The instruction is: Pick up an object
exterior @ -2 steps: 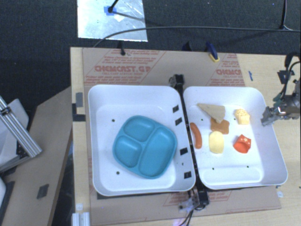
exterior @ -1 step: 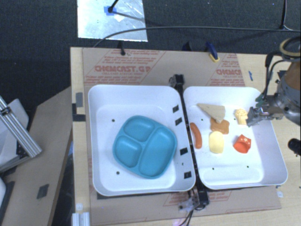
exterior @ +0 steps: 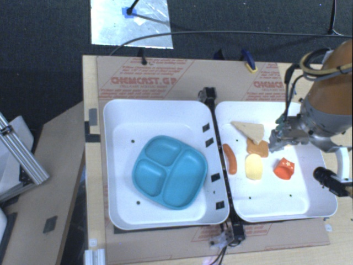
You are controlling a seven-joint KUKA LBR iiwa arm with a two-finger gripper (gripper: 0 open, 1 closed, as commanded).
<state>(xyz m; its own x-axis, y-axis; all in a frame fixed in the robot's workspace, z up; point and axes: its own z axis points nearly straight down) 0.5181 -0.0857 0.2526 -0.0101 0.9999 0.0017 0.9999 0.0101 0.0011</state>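
Four smooth toy foods (exterior: 253,167) beside the gripper (exterior: 276,140); glossy blue tray (exterior: 170,171).

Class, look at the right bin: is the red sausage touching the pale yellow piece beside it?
Apart. The camera view shows a strip of white bin floor between the red sausage and the pale yellow piece.

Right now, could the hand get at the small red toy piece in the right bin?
Probably yes: the hand hangs just above-left of the small red toy piece, which lies apart from its neighbours with nothing over it.

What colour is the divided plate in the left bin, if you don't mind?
The divided plate is light blue, clearest in the camera view.
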